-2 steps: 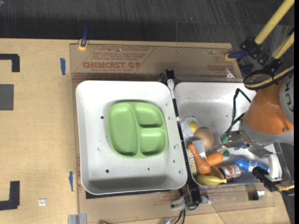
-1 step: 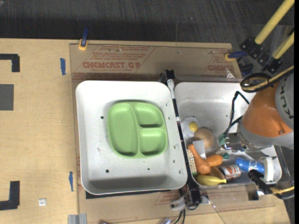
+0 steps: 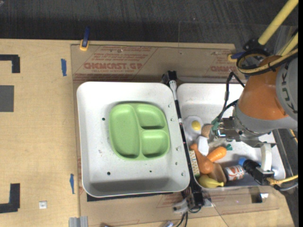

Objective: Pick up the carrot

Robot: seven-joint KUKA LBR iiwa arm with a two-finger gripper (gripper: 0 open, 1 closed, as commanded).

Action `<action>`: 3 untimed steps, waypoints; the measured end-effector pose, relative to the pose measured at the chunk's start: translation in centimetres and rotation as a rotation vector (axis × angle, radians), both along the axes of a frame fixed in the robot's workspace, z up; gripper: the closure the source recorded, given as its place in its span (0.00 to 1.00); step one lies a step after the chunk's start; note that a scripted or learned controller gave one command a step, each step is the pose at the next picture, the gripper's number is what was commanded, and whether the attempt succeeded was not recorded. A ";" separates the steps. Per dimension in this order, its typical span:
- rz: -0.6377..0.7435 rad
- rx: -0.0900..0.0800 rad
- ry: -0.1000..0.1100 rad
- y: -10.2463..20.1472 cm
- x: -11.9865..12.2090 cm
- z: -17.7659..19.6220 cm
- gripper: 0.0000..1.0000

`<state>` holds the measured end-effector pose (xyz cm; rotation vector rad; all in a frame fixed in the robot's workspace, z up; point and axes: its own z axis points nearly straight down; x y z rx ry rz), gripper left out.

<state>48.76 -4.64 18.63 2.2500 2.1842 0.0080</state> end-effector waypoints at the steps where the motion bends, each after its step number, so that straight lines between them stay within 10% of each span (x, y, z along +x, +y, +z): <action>1: -0.002 -0.001 0.006 -0.1 -0.2 -0.2 0.00; 2: 0.084 -0.005 -0.002 -6.1 -0.5 -9.7 0.00; 3: 0.080 -0.012 -0.011 -6.2 -0.3 -8.5 1.00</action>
